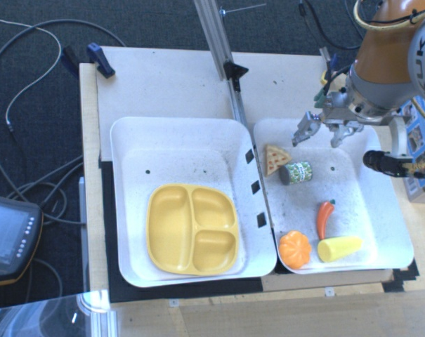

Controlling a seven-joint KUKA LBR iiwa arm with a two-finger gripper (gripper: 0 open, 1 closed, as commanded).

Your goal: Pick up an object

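The right bin (381, 209) holds a tan waffle-like wedge (275, 159), a small green-labelled can (296, 173) on its side, a red-orange pepper (325, 218), an orange pumpkin (294, 249) and a yellow cylinder (339, 248). My gripper (320, 132) hangs over the bin's far edge, up and to the right of the wedge and can. Its two fingers stand spread apart with nothing between them.
In the left bin (128, 153) lies a yellow divided plate (192, 228). A slanted metal rail (216, 27) runs down to the gap between the bins. Cables lie on the dark floor at left, and a blue clamp (100, 60) sits at the bench's far left corner.
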